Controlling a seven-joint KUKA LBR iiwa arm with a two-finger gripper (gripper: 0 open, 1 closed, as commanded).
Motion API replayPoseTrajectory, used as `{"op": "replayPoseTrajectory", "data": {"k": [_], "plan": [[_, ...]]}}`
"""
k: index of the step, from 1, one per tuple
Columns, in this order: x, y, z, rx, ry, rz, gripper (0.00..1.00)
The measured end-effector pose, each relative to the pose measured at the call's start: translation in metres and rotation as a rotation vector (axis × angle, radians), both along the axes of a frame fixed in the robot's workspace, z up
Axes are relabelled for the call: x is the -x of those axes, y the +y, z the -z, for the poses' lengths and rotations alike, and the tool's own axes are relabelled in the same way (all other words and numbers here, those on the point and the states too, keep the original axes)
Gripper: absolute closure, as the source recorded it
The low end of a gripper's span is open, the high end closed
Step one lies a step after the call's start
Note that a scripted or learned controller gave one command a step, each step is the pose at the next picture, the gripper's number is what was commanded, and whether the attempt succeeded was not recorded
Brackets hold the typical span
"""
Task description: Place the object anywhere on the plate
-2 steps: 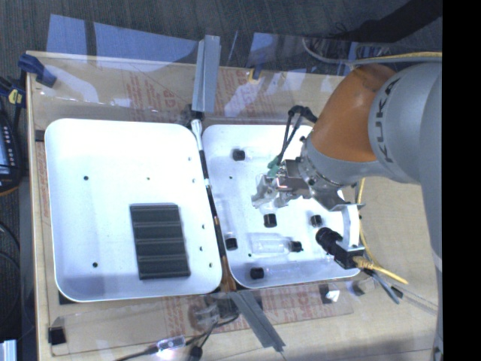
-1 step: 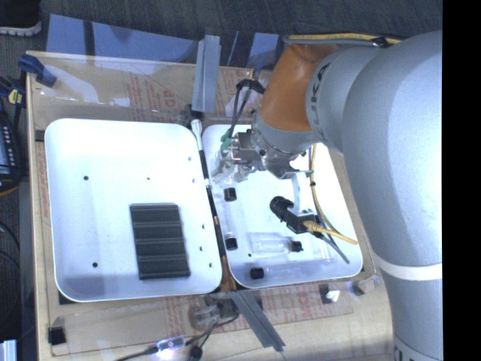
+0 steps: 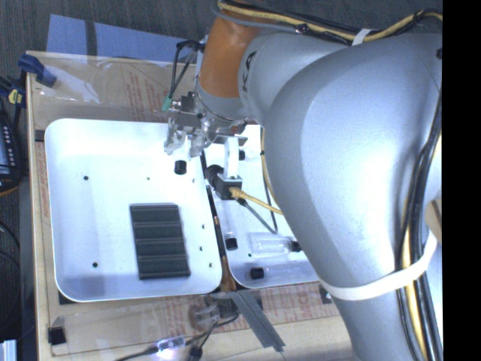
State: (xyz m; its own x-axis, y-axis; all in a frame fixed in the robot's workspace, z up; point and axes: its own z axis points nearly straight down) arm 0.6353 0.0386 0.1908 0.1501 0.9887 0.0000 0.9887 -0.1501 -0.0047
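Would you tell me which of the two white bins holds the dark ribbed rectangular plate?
The left white bin holds the dark ribbed rectangular plate; the right white bin, largely covered by the arm, does not.

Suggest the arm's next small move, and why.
Probably shift the gripper down-image over the dark ribbed plate: it hangs above the left bin's upper right part, apart from the plate. Whether it holds anything is unclear.

Two white bins [image 3: 75, 201], blue sheet [image 3: 113, 40] behind, brown bench [image 3: 113, 81]
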Motion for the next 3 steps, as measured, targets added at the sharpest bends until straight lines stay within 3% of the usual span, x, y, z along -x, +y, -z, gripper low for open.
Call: {"op": "replayPoseTrajectory", "data": {"k": [1, 2, 3], "plan": [[-0.021, 0.048, -0.081, 0.0, -0.003, 0.042, 1.0], [-0.005, 0.069, 0.067, 0.002, 0.004, 0.096, 1.0], [-0.006, 0.089, 0.1, 0.003, 0.002, 0.702, 1.0]]}}
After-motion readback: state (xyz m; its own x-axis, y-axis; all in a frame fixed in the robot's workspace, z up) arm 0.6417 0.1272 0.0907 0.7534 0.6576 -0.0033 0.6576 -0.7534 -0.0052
